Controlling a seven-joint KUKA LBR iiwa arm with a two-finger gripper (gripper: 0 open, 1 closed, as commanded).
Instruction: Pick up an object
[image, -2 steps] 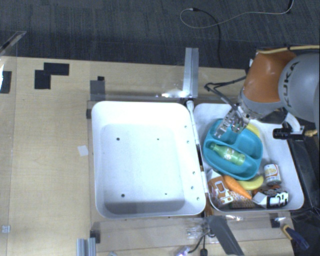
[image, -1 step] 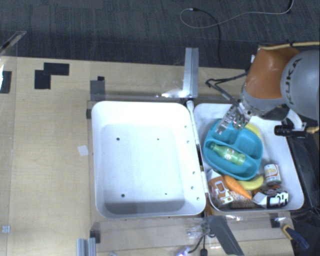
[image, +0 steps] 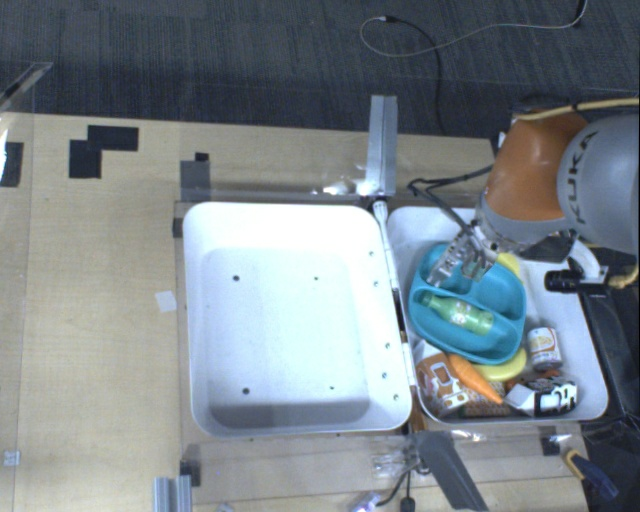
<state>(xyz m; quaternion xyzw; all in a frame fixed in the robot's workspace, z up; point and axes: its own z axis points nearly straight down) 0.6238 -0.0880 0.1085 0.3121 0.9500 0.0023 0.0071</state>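
End effector (image: 466, 262) low inside the right bin (image: 592, 345), over the upper left part of a blue bowl (image: 478, 312); finger state impossible to tell from this slanted view. Green bottle (image: 455, 311) lying on its side in the bowl, just below the end effector. Yellow piece (image: 507, 366) peeking from under the bowl's lower edge. Orange carrot (image: 477, 380) beside a brown packet (image: 440, 383) at the bin's lower left. Small can (image: 543, 347) near the right wall, with a black and white item (image: 549, 398) below it. Left bin (image: 285, 320) alongside on the worktop (image: 95, 330).
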